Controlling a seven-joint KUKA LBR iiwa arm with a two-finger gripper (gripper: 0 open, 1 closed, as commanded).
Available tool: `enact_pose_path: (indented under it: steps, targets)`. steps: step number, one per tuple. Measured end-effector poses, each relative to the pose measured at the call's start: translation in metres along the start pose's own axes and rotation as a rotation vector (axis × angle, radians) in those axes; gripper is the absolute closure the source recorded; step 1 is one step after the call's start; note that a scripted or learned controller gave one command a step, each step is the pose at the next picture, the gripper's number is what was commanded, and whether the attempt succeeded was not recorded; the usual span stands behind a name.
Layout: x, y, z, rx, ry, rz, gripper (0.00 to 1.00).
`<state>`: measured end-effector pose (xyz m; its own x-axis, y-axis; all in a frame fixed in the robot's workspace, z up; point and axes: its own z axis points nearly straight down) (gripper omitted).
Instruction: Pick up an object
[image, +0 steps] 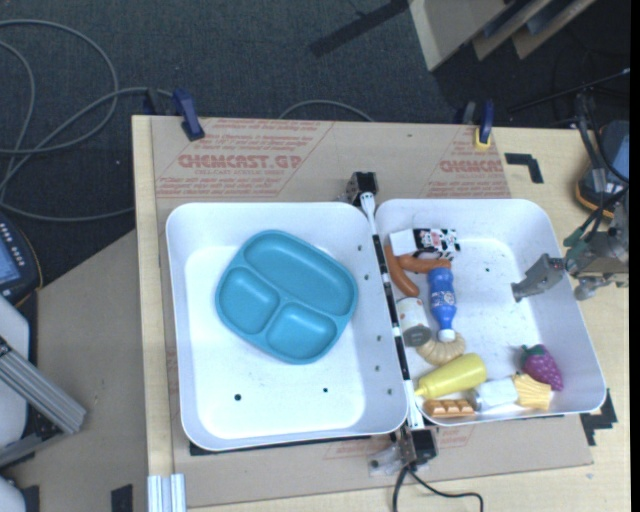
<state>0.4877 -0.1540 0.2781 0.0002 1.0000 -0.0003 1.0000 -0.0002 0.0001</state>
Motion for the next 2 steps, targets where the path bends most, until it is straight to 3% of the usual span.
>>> enact_pose_path:
  steps: [1, 2]
  targets:
    - [-0.056, -0.008, 0.126, 0.01, 0.002, 0.006, 0.0]
    - [-0.061, -0.008, 0.195, 0.003, 0.008, -0.003, 0.0]
